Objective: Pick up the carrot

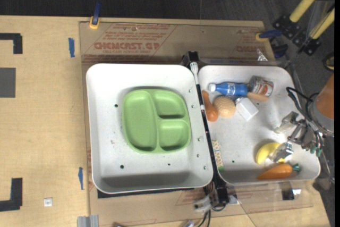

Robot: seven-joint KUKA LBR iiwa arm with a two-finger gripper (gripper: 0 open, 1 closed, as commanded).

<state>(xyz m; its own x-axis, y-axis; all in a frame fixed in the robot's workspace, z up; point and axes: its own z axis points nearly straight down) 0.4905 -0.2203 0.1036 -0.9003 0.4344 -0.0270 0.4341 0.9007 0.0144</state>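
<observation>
Claw [289, 147] low over right bin [241, 135] near its right wall, finger state cannot be told; carrot [276, 171] lying flat just below claw at bin's near edge; lemon [265, 152] just left of claw; green plate [156, 119] well left

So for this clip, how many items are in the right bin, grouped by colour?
Orange: 2, the carrot and a small orange piece
Yellow: 1, lemon
Blue: 1, bottle
Tan: 1, round ball
White: 1, block
Silver: 1, can
Total: 7
</observation>
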